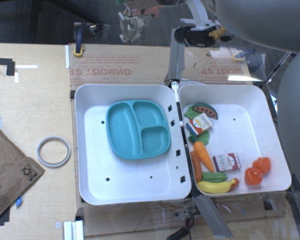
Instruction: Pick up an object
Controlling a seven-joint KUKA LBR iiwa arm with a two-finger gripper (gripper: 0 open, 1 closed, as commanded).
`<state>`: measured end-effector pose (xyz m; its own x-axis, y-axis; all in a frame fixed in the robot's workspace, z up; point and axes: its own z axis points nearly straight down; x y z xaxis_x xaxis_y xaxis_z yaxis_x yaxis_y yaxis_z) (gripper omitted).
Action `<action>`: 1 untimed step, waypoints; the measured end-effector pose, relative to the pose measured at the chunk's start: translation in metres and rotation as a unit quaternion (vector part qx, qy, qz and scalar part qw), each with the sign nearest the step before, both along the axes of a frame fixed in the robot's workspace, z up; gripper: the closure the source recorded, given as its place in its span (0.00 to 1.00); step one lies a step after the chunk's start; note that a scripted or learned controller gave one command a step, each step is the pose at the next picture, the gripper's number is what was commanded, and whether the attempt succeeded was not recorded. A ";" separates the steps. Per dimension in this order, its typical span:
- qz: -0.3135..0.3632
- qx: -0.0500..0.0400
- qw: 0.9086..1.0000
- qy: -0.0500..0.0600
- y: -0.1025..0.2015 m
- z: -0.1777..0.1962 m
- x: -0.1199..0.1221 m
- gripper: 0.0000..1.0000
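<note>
We see a pale wooden desk (30,109); beyond its far edge, dark grey carpeted floor (50,14).

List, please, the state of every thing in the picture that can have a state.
End effector: raised beyond the bins, holding nothing visible.
Teal divided plate: flat in the left bin, compartments bare.
Banana: lying at the right bin's near wall.
Tape ring: flat on the bench.

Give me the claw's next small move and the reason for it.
Probably bring the claw toward the right bin and start lowering. It hangs above the cardboard beyond both bins, far from the toy food. The tomatoes sit apart from the crowded pile, so they look like the easiest target.
</note>
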<state>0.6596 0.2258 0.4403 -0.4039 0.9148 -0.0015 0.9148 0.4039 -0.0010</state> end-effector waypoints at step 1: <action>0.107 0.000 0.994 0.001 -0.005 -0.015 0.000 1.00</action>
<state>0.6597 0.2206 0.4248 -0.5893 0.8079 -0.0006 0.8079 0.5893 -0.0027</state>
